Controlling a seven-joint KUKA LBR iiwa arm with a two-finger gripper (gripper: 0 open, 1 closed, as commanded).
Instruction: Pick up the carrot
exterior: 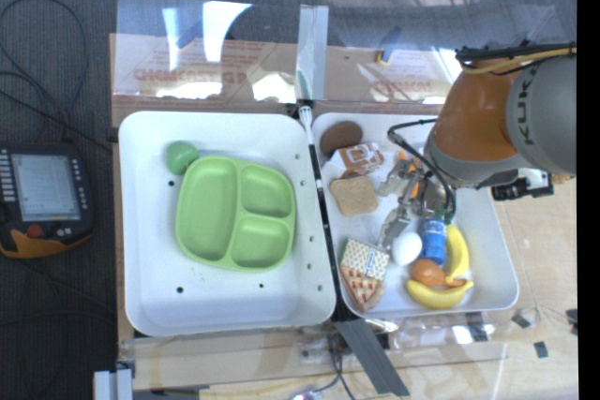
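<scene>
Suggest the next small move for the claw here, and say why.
Probably shift slightly toward the view's top. The claw hangs by the white egg and square toast slice, while the small orange carrot piece seems to lie just above it, partly hidden under the wrist.

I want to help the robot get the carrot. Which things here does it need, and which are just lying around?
Needed for the job:
gripper, hanging over the right bin
carrot: something orange near the gripper might be it, but I can't tell

Just lying around:
green divided plate
green ball
banana
white egg
waffle piece
toast slice
</scene>
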